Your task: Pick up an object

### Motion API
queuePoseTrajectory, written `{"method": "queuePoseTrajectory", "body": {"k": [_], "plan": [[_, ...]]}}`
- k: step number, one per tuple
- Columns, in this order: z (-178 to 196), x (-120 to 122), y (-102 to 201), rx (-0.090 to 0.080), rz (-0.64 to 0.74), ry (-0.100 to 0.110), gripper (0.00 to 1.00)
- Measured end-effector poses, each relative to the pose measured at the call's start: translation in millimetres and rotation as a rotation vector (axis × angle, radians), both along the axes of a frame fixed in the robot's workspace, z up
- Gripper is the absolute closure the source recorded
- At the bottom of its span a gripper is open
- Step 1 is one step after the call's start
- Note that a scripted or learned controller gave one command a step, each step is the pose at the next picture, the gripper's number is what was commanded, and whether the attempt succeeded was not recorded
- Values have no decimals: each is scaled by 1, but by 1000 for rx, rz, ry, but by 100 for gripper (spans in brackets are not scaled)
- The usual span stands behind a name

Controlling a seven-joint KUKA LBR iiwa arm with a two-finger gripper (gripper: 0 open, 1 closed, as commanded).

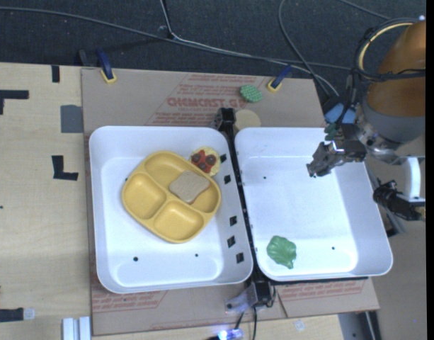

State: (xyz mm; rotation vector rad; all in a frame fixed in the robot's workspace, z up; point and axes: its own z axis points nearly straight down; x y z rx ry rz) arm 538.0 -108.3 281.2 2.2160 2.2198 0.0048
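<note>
Nearest the lens, a crumpled green leafy toy (281,251) lay at the near edge of the right white bin (344,211). Well apart from it, the dark two-finger gripper (318,166) hung over that bin's far right; whether its fingers were open could not be told. Left bin (110,211) held a yellow divided plastic plate (171,195) bearing a tan bread slice (189,185).

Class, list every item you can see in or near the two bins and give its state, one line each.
Yellow divided plate: upright in the left bin, tilted askew.
Toast slice: lying flat on the plate.
Red berries: resting at the plate's far edge.
Green leafy piece: lying loose in the right bin.
Green round item: on the cardboard behind the bins.
Gripper: over the right bin, holding nothing visible.
</note>
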Motion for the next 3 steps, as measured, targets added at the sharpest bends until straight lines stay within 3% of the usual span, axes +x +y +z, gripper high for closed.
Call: {"method": "queuePoseTrajectory", "body": {"k": [3], "plan": [[-53, 31, 170, 2, 5, 9, 100]]}}
